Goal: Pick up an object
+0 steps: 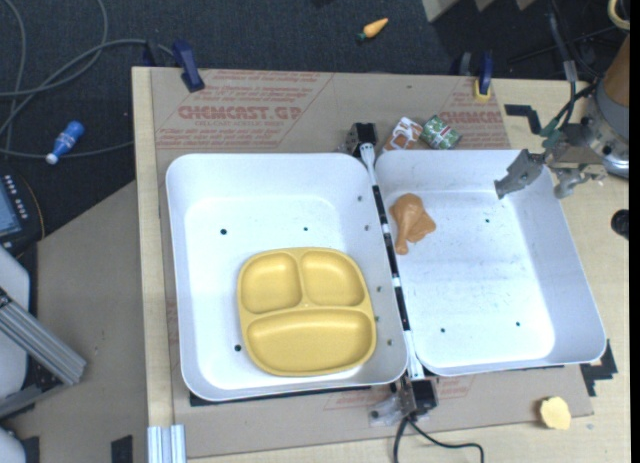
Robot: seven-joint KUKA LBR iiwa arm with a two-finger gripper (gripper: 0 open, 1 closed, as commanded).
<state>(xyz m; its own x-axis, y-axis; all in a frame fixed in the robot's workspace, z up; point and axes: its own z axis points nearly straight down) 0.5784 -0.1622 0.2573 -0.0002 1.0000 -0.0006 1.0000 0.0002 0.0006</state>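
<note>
Bench point(250, 101) was the biggest thing, cardboard-topped, blue clamps point(187, 64) at its far edge. Two white bins sat on it side by side, rims touching along the middle seam.

Left bin point(200, 201): yellow divided plate point(305, 311) took up its near-centre. Plate's near edge sat close to the bin's near wall; bare floor was open along the far and left sides.

Right bin point(520, 271): mostly bare floor. Only item was the orange-tan object point(409, 221), far-left part of the bin, just beside the seam wall. Tight on its left, wide open on its right and near sides.

My gripper point(540, 173) hung over the right bin's far-right corner, near the far rim, well apart from the orange-tan object. Fingers were spread, with nothing between them.

Small stuff outside the bins: crumpled wrappers point(425, 132) just beyond the right bin's far rim, a yellow lump point(554, 412) on the bench near-right, an orange bit point(374, 27) and a blue bottle point(66, 140) on the dark floor.
</note>
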